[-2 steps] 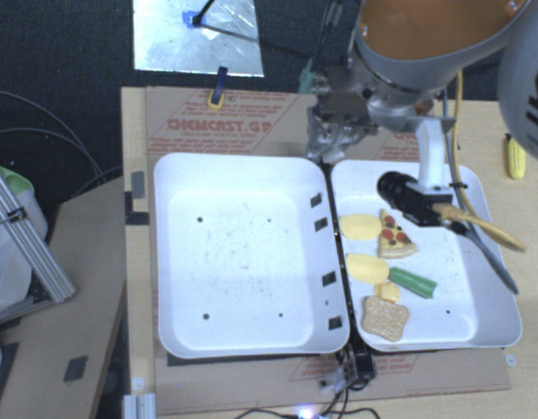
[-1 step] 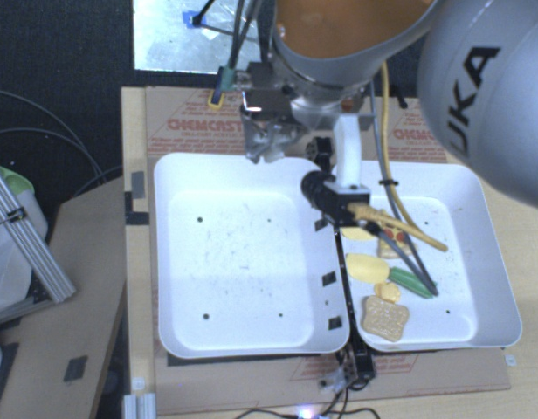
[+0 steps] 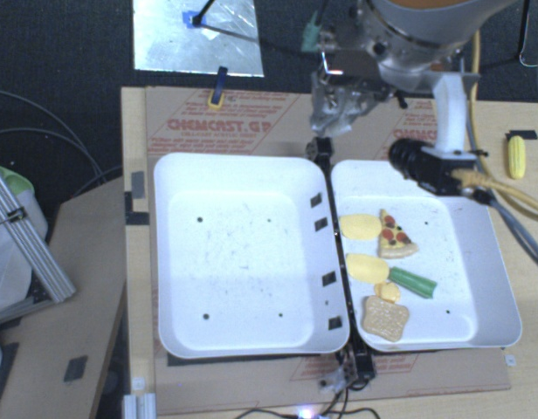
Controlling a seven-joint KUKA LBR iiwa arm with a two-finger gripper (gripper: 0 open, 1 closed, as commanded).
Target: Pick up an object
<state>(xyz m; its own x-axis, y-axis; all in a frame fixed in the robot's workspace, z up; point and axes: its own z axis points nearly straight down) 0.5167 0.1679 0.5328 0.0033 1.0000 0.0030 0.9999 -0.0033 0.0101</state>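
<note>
- Gripper [image 3: 322, 138]: hangs over the bins' far edge, above the seam betw. the 2 bins; grey arm w/ orange band comes in from top right. Open or shut: can't tell from this angle. No food item touches it.
- R bin [image 3: 479, 260]: white, shallow; holds all 6 candidate items, grouped in its left half, well apart from gripper.
- Yellow oval no. 1 [image 3: 360, 227]: flat, near the bin's left wall, farthest of the group from the camera.
- Pizza slice [image 3: 395, 236]: toy, red dots on top; just right of oval no. 1, touching or nearly so.
- Yellow oval no. 2 [image 3: 367, 268]: flat, below oval no. 1, close to left wall.
- Green piece [image 3: 415, 283]: elongated, lies at a slant, left end touching oval no. 2.
- Small yellow chunk [image 3: 389, 292]: betw. oval no. 2 and the cracker, touching the cracker's top edge.
- Cracker [image 3: 385, 319]: tan, squarish, flat; nearest item to the bin's front edge.
- L bin [image 3: 243, 251]: white, dark specks on floor; joined to R bin by dark clips along the seam.
- Cardboard sheet [image 3: 225, 125]: under both bins, red print.
- Metal plate [image 3: 196, 23]: shiny, square, on dark floor beyond the bench, upper left.
- Yellow corn-like item [image 3: 515, 156]: on bench outside R bin, far right.
</note>
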